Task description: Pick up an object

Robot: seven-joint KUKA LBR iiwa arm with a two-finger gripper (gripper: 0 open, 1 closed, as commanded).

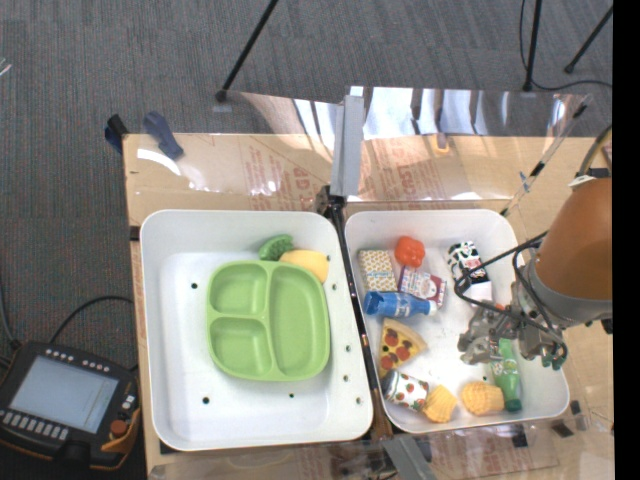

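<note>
Down at the front of the right bin [530, 233] lie a yellow corn [481, 399], a small can [404, 388] and a green bottle [509, 383]. Just above the bottle hangs the gripper [500, 346], low over the bin's right side. Its jaws are too dark and tangled to see well, so I cannot tell how wide they stand. A pizza slice [400, 343] and a blue bottle [397, 305] lie to its left. The left bin [160, 318] has a green plate [268, 321] in it.
</note>
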